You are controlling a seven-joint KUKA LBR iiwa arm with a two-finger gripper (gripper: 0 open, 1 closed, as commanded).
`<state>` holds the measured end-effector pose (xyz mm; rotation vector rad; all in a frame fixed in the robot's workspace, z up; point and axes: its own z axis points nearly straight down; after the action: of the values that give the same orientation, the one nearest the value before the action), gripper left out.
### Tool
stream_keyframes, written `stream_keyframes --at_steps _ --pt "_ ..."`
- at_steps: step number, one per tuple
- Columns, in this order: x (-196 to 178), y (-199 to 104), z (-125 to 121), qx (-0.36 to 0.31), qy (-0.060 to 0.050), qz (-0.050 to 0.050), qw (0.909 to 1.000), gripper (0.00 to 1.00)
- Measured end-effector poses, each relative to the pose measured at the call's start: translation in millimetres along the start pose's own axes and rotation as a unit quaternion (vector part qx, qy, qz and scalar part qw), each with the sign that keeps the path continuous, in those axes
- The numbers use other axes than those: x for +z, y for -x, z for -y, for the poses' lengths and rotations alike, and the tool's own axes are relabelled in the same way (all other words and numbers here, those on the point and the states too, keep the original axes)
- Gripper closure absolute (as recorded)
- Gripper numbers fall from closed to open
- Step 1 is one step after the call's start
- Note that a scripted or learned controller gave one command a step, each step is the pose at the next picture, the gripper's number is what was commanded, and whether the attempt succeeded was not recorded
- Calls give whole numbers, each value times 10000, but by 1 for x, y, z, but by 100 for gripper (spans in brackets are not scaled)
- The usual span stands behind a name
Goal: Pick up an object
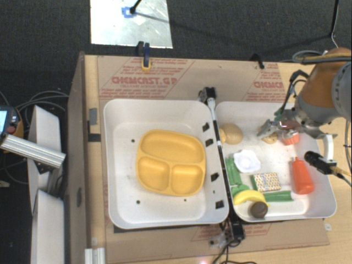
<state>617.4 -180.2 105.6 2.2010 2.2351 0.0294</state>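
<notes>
My gripper [273,130] is low in the right bin [319,205], just right of the tan potato [231,133]. I cannot tell what it is doing. Nothing looks picked up yet, so I still need to grab something and lift

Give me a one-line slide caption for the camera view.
Gripper low in the right bin near an orange bottle; yellow tray in the left bin.
</notes>
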Motion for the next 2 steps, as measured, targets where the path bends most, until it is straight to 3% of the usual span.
stream_keyframes --at_steps 1,2 --pt "-52 27 71 86 -82 57 9999 0" --pt "17 -12 104 84 9 70 9999 0"
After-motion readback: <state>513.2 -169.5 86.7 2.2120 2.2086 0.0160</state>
